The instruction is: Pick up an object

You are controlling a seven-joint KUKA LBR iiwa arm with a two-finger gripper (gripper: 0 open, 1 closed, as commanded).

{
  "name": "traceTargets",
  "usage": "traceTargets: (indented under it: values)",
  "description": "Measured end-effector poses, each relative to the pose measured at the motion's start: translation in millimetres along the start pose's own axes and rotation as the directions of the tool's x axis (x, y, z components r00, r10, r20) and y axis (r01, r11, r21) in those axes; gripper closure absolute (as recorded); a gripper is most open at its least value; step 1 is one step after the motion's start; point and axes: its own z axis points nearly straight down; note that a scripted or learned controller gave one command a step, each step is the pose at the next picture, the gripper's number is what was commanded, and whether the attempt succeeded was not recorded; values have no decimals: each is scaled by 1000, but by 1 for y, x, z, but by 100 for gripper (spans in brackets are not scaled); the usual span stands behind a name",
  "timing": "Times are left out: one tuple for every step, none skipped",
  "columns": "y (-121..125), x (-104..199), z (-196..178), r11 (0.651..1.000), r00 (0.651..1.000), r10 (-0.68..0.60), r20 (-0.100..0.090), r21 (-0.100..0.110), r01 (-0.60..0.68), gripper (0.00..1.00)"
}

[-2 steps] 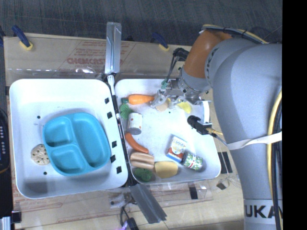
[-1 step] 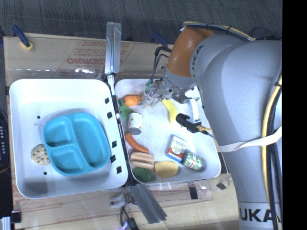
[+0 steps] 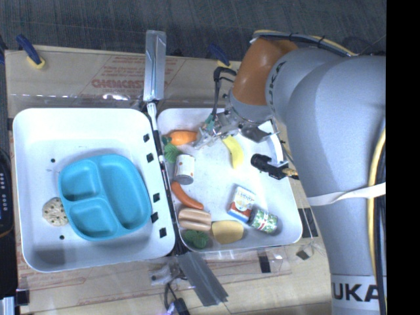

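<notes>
The grey arm (image 3: 328,143) sweeps in from the right, its orange band (image 3: 256,71) sitting above the far end of the right bin (image 3: 289,205). The gripper (image 3: 211,131) is down low over the far left part of that bin, and whether it is spread or pressed together I cannot tell from here; nothing can be seen pinched in it.

Just left of the gripper lies a carrot (image 3: 183,137), close enough that they look nearly touching. On the gripper's near right side there's a banana (image 3: 233,151), angled toward the near edge. A black fitting (image 3: 266,164) juts from the arm over the bin's right side.

Along the left wall of the right bin: a bit of green (image 3: 171,152) under the carrot, then a small can (image 3: 184,168) lying on its side, then a long orange-red sausage shape (image 3: 185,196) slanting nearer. At the near left corner sit a hot dog (image 3: 195,220) and a green leafy piece (image 3: 197,239), with a yellowish potato-like lump (image 3: 227,231) just beside them. Toward the near right, a small carton (image 3: 242,201) rests tilted, and a green-and-red can (image 3: 264,221) lies just beside it.

Over in the left bin (image 3: 39,136), a blue divided plate (image 3: 104,195) takes the middle, and a cookie (image 3: 54,211) sits just beside its left edge.
</notes>
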Motion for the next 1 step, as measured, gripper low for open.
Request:
traceTargets:
  values:
    - [2,1,2,1000,1000,-2,2,-7,2,0]
